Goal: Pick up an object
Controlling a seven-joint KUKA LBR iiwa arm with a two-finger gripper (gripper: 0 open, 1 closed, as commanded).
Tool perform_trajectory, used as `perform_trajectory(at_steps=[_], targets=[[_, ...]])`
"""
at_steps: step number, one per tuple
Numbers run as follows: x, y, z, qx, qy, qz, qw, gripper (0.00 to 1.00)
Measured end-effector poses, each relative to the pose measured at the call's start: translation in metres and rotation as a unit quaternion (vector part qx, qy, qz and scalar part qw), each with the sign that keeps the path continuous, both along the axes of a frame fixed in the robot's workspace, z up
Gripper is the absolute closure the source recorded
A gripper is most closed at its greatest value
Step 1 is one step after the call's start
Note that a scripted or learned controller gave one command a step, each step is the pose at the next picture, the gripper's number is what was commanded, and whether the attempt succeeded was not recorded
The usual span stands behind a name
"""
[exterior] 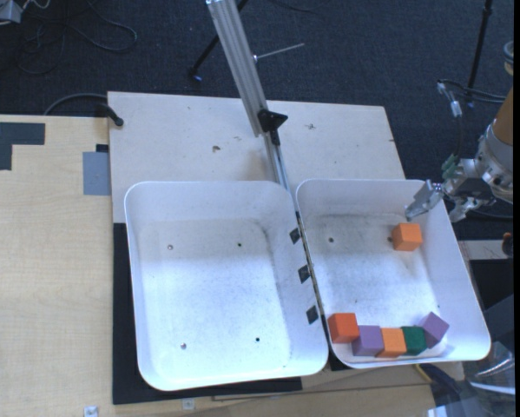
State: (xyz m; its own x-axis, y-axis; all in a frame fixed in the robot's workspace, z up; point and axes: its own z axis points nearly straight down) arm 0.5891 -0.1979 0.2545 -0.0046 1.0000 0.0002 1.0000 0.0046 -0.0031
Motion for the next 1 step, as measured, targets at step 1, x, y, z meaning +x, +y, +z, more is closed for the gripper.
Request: perform_trajectory(at_steps=[1], targets=[[-0.0006, -0.0105, -0.151, 0.0014, 0.004, -0.003, 1.0, 0.0]])
